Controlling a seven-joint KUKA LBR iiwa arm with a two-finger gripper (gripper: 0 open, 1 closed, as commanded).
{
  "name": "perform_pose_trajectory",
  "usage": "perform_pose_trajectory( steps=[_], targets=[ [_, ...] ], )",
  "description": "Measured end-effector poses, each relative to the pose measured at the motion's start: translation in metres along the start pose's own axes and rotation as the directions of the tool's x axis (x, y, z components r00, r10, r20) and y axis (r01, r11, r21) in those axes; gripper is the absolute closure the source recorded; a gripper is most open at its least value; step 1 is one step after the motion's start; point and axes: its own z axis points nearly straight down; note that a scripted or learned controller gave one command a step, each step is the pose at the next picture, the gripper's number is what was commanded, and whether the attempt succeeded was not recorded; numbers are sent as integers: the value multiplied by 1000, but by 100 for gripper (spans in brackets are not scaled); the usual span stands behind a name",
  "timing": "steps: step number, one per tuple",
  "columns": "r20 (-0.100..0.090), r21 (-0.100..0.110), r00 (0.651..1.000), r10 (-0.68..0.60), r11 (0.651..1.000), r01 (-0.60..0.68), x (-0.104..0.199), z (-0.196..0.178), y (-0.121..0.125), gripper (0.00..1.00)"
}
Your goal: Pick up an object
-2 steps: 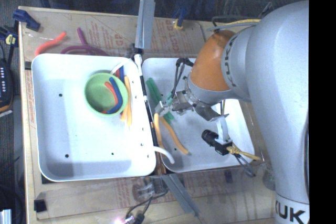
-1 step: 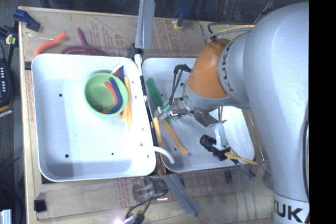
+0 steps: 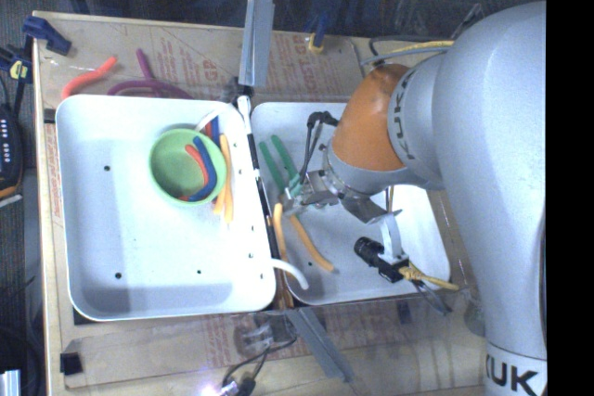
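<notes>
Grey gripper [image 3: 299, 199] over R bin [image 3: 422, 269] (low)

Counts: 2 shallow white bins, left bin [image 3: 93, 227] and right bin [image 3: 427, 236]. 1 green bowl [image 3: 176, 167] in the left bin, with 1 red strip [image 3: 197, 158] and 1 blue strip [image 3: 212, 136] lying in or over it. 1 orange stick [image 3: 225, 176] by the bowl's right rim. Right bin: 2 green sticks [image 3: 277, 160], 2 orange sticks [image 3: 311, 246], 1 white curved piece [image 3: 292, 274] at the near edge. 1 arm [image 3: 483, 107], 1 gripper [image 3: 311, 190]. Smaller bits under the arm can't be counted.
</notes>
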Motion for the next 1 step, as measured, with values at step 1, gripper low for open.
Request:
perform_pose_trajectory(
  steps=[1],
  targets=[
    [-13, 12, 927, 375, 927, -375, -4, -49, 23, 100]
  ],
)
